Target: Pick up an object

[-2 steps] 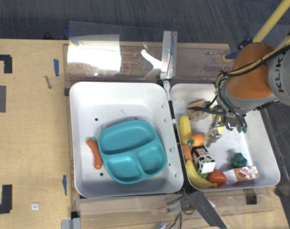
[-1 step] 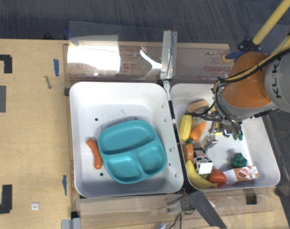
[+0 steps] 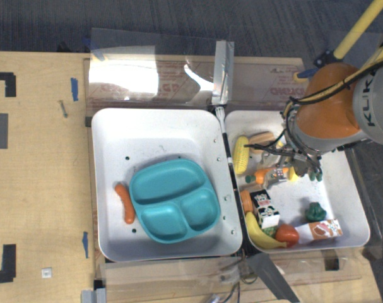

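My gripper [image 3: 283, 168] hangs low over the upper middle of the right bin [image 3: 357, 202], under the arm's orange band [image 3: 327, 103]. Its tip sits among small items: a little orange piece [image 3: 259, 177] to its left and a yellow piece [image 3: 294, 175] to its right. A yellow corn cob [image 3: 240, 154] lies against the bin's left wall, and a tan bun-like item [image 3: 261, 137] lies just above the gripper. Lower down are a black-and-white carton [image 3: 264, 208], a banana [image 3: 257, 231], a red tomato [image 3: 287, 234], a green toy [image 3: 315, 211] and an orange-white box [image 3: 324, 230].
The left bin [image 3: 113, 124] holds a teal divided plate [image 3: 172, 197] with an orange sausage [image 3: 124, 202] beside its left edge. A clear plastic sheet [image 3: 153, 81] and a metal divider post [image 3: 222, 71] stand behind the bins. Yellow and black cables [image 3: 361, 24] run along the arm.
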